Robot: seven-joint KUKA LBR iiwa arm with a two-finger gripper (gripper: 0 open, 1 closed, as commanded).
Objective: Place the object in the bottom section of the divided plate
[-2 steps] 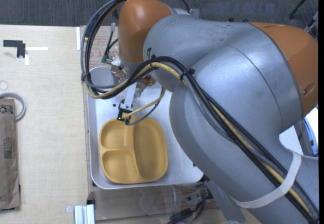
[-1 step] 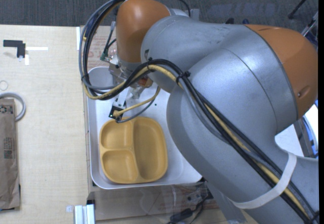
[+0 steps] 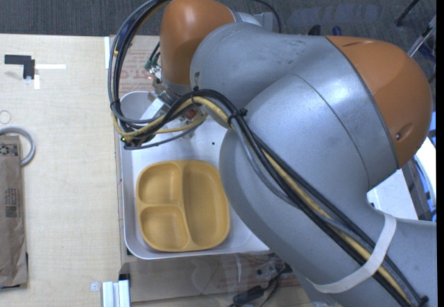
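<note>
A yellow divided plate (image 3: 183,206) is seen lying flat in the white bin (image 3: 130,233), with two small sections on its left and one long section on its right. It is placed below the arm's wrist, whose claw is hidden from view.

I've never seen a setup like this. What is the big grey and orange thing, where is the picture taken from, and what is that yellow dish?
The big grey and orange thing is a robot arm, reaching in from the right. One fixed camera above the bench looks down at a slant. The yellow dish is a divided plate with three sections, all bare, lying in a shallow white bin. The arm's wrist hangs over the far end of that bin, and cables loop around it. Its own bulk hides its gripper, so I cannot tell whether anything is held. On the wooden bench at left lies a brown packet.
</note>
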